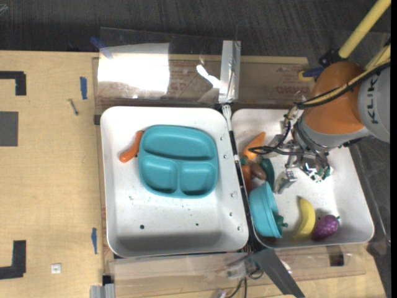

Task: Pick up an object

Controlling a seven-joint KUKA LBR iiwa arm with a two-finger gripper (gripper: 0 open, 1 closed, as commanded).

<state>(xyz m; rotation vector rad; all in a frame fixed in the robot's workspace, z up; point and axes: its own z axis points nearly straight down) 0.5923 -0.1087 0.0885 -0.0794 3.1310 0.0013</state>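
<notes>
A: What is biggest on the bench?

B: The two white bins. The left bin (118, 222) lies well to the left of the pincer (286, 182); the right bin (353, 197) is the one the pincer hangs over, in its middle part.

A: And after those?

B: The grey arm (338, 104) with its orange band, coming in above and right of the pincer. Then a teal divided plate (178, 160) in the left bin, far left of the pincer, with an orange carrot-shaped piece (129, 149) touching its left edge.

A: What could it pick up?

B: In the right bin: a teal bowl (265, 213) on edge against the left wall, just below-left of the pincer; a yellow banana (304, 218) below and a little right; a purple fruit (326, 226) touching the banana, further right. An orange piece (254, 143) and some green and brown bits lie close to the pincer's left.

A: Is the pincer holding anything?

B: I cannot tell how far it is open; cables and glare blur it. Nothing can be seen between its tips.
</notes>
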